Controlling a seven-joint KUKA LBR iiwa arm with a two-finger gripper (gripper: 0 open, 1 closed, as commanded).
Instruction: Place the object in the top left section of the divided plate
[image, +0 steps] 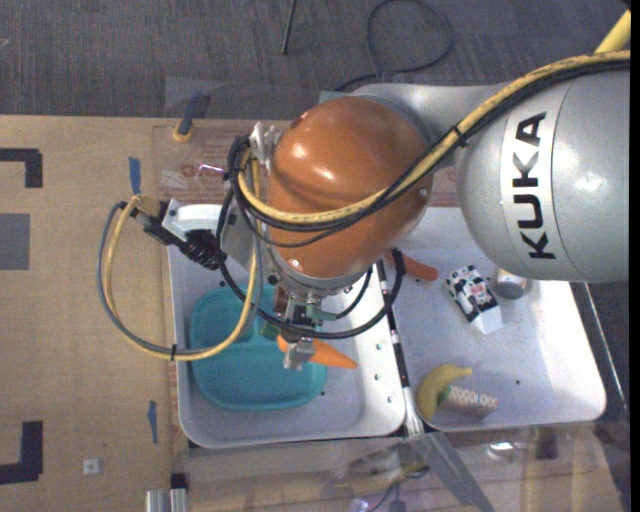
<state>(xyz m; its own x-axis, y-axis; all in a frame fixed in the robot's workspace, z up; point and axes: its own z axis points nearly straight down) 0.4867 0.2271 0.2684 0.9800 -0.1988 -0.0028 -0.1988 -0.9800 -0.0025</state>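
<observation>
**One carrot above the plate, release pending**

One orange carrot (328, 356) lies at the right edge of the teal divided plate (225, 340), its tip pointing away from the plate toward the bin's right wall. The gripper (297, 345) hangs directly over the carrot's blunt end; whether its fingers clamp the carrot, or are parted, cannot be told, because the orange wrist band and cabling hide them. The plate sits in the left white bin (200, 425). Beyond the plate, to its right, the second bin (560, 400) holds a banana (440, 385), a small patterned block (470, 400), a black-and-white toy (472, 295) and another orange piece (420, 268).

Judgement: the carrot is over the plate's right side, so the step calls for carrying it across to the far left section, lowering until it nearly touches, and aligning its length with the section so no end overhangs a divider.
</observation>
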